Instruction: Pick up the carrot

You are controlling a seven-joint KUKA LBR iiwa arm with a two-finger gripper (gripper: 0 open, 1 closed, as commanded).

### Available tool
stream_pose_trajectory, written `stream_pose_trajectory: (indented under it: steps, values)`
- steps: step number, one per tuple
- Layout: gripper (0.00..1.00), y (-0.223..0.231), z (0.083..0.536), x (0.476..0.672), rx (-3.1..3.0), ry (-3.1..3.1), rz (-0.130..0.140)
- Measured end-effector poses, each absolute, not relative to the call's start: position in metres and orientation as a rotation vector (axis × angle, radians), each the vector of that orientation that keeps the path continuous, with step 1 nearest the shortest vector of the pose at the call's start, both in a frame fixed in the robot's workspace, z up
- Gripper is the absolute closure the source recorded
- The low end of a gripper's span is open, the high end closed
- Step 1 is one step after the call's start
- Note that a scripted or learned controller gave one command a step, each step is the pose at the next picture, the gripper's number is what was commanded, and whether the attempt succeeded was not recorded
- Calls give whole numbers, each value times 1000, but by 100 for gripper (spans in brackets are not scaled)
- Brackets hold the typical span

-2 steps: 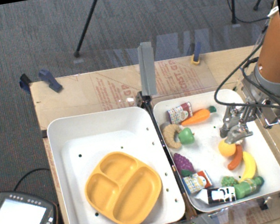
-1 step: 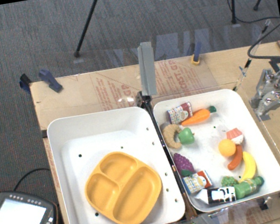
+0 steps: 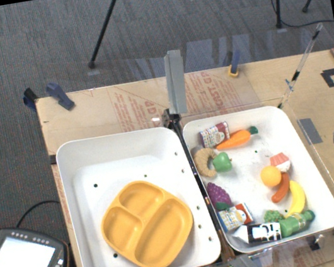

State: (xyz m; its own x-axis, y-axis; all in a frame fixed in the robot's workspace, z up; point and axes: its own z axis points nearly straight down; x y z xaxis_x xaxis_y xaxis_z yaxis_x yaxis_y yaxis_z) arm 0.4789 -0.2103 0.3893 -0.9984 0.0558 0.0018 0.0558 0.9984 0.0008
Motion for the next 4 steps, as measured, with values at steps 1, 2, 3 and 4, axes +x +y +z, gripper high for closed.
stream_pose_trajectory:
  steps: [1,2,3,4]
  values:
    - [100,-210,437,529,326,-3129,-1]
    - [100,-211,389,517,958,-2993,-5]
    - [100,-210,400,518,960,-2997,-4]
    - [100,-211,489,534,1327,-2853,1]
